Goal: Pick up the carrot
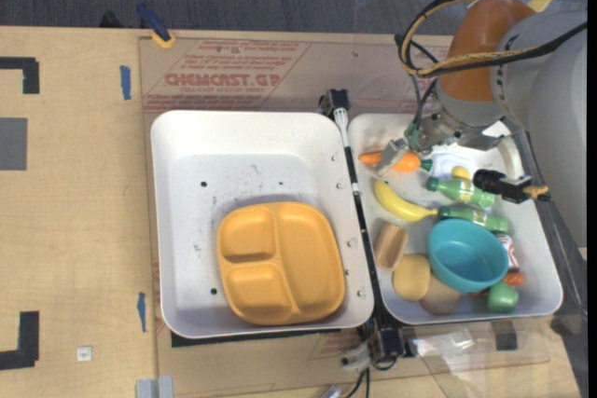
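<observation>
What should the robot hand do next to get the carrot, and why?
Probably a small drop straight down onto the carrot. The hand sits just above the carrot's right end, at the top of the right bin, and nothing shows the carrot between its fingers yet. The banana lies close below, so a short, careful move seems safest.
</observation>
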`<action>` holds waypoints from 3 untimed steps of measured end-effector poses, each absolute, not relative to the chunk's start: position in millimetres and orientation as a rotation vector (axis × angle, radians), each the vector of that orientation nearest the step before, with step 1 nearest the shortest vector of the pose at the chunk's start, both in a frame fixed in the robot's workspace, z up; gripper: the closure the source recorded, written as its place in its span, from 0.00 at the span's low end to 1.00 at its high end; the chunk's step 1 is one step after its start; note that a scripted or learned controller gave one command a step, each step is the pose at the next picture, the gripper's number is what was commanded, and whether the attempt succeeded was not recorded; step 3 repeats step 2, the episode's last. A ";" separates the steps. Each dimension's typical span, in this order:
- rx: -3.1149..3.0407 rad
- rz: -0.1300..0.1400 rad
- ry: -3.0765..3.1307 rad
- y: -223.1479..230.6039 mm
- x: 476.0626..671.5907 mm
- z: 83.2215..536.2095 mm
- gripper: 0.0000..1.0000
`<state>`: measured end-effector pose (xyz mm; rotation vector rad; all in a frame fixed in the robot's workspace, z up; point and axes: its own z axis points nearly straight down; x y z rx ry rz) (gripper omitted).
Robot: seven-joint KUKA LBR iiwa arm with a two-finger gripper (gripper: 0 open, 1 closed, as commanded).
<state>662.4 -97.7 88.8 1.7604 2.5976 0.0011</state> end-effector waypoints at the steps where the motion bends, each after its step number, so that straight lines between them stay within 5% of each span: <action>1: 1.751 -0.002 2.595 -99.3 664.1 102.2 1.00; 2: 2.251 0.011 2.178 -81.1 669.8 190.6 1.00; 3: 2.251 0.011 2.178 -81.1 669.8 190.6 1.00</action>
